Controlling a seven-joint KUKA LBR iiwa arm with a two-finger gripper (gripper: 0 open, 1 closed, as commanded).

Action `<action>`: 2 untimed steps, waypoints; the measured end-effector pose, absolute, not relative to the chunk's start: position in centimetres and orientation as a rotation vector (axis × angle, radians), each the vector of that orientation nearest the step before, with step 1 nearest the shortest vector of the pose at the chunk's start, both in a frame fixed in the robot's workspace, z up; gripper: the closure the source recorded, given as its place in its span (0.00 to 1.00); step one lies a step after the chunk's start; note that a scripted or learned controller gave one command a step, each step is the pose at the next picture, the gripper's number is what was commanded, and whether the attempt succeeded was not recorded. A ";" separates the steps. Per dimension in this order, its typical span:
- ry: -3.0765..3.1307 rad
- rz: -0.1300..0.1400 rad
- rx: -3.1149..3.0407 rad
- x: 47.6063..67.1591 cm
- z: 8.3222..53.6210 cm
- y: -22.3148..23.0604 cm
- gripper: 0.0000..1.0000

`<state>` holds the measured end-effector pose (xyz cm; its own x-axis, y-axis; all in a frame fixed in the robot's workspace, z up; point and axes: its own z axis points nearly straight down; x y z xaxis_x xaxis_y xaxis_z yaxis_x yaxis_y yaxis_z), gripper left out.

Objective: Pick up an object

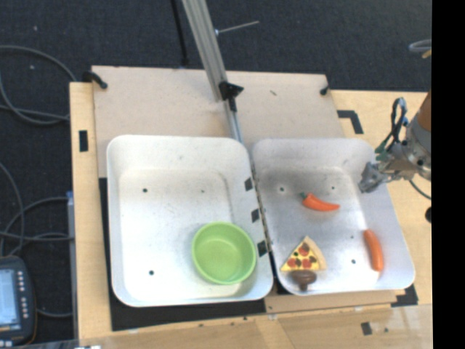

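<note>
The right bin (290,162) holds an orange chili pepper with a green stem (320,203) near its middle, an orange carrot-like piece (373,249) by its right wall, and a pizza slice toy (304,259) at its front. A green bowl (223,251) sits in the front right part of the left bin (145,166). My gripper (370,175) hangs over the right bin's upper right edge, up and to the right of the chili pepper, apart from every object. Nothing shows between its fingers.
A slanted aluminium pole (207,46) rises from the back of the bench between the bins. Cables lie on the dark floor at the left. The bench's bare board (182,100) runs behind both bins.
</note>
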<state>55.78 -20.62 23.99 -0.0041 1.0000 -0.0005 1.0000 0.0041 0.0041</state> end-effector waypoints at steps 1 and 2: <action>2.231 0.005 2.211 56.0 24.5 -14.4 1.00; 2.228 0.001 2.214 56.0 23.5 -9.6 1.00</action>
<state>55.98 -9.57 23.53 -0.0064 1.0000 0.0002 1.0000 0.0064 0.0008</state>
